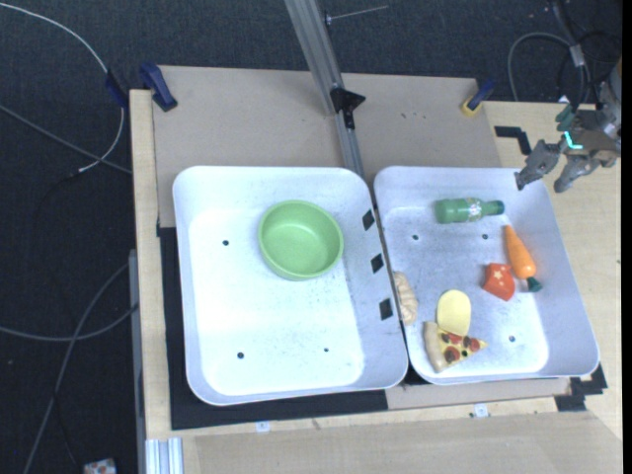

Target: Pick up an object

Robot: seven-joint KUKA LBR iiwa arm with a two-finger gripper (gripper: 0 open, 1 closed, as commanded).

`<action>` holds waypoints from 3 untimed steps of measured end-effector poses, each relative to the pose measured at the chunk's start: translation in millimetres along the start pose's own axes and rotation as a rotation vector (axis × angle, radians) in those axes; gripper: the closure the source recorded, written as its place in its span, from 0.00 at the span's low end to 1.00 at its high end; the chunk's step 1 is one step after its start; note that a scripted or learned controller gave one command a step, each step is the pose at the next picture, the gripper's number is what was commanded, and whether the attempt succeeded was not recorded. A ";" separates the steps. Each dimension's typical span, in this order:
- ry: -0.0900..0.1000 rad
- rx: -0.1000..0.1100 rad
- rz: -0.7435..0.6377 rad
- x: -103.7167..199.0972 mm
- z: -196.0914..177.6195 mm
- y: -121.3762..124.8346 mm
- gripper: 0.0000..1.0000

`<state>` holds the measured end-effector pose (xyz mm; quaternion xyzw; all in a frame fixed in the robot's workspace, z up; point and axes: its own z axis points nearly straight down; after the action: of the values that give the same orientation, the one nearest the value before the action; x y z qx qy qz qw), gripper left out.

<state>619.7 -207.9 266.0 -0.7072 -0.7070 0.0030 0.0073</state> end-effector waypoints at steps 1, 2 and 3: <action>-0.002 -0.009 -0.001 -0.1 -4.9 1.4 0.00; -0.001 -0.002 0.000 -2.7 55.1 8.5 0.00; 0.000 0.000 0.000 -2.5 119.8 5.8 0.00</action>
<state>623.7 -209.7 146.1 -0.7072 -0.7069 0.0030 0.0073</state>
